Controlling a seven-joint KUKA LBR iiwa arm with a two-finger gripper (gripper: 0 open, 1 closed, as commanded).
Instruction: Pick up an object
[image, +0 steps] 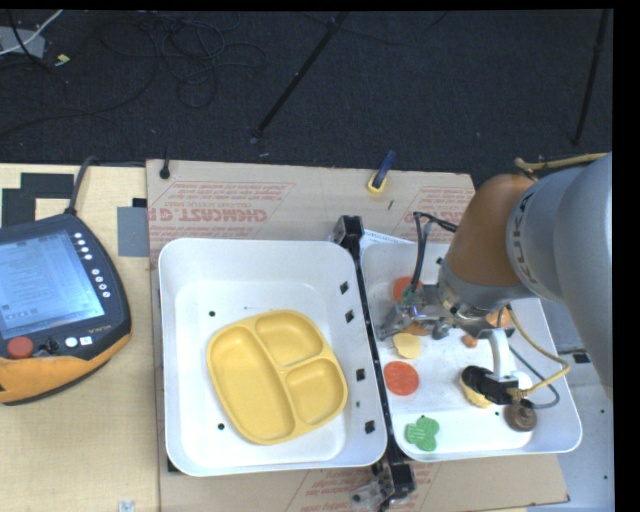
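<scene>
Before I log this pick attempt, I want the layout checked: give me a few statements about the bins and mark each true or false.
1. The yellow divided plate lies in the left bin. True.
2. The green piece sits on the yellow plate. False: it lies in the right bin, near its front edge.
3. The red disc lies in the right bin. True.
4. The arm hangs over the left bin. False: the gripper is over the right bin.
</scene>
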